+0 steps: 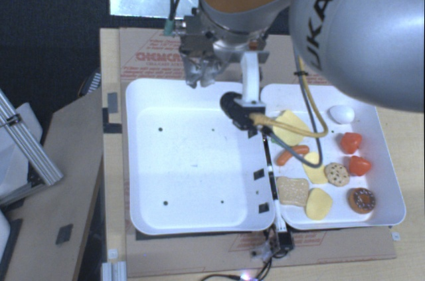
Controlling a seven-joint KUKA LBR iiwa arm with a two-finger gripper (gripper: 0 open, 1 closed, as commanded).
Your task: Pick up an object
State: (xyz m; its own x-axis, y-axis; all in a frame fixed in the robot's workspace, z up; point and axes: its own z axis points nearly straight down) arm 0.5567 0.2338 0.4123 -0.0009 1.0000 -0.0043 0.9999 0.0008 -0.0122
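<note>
Cardboard sheeting is covering the counter beneath you, and two white bins are sitting on it side by side. Your jaws are hanging over the far rim of the left bin, and nothing is showing between them; you cannot tell from this angle whether they are spread or pressed together. Directly below and in front of the jaws, the left bin is offering only bare white floor, so that position is probably not serving the pick.

Everything worth grasping is lying off to the jaws' right side in the view, in the right bin. Closest to the jaws is the yellow wedge, with the orange sausage just beyond it. Farther out are lying the cracker, the cookie, the white egg, two red strawberries and the donut. These pieces are lying loosely spread rather than heaped, which should be leaving you room to close around one. A yellow cable is draping across the wedge, so you are likely better off choosing a clearer piece.
</note>
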